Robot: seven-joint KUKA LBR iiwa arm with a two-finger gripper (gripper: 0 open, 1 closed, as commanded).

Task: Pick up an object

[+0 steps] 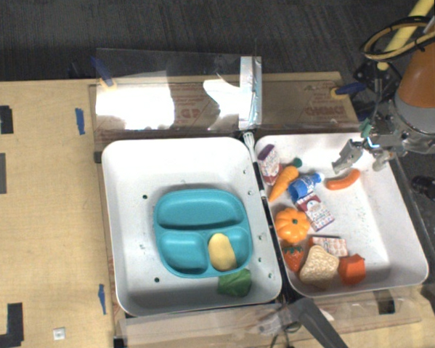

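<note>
Grey arm (418, 123), orange band, yellow-black cables, metallic claw (362, 153).

Bright, even overhead light fills the scene. Strong glare washes out the clear plastic sheet (177, 99) behind the bins, burning its left part to plain white. The left white bin (125, 211) is close to overexposed, with soft grey shading along its inner walls. The teal tray (197, 211) throws only a faint shadow, and the toys in the right bin (395, 226) cast short, soft ones. The dark floor (195, 18) at the top looks grainy. The whole picture is slightly soft, and small labels stay unreadable.
</note>
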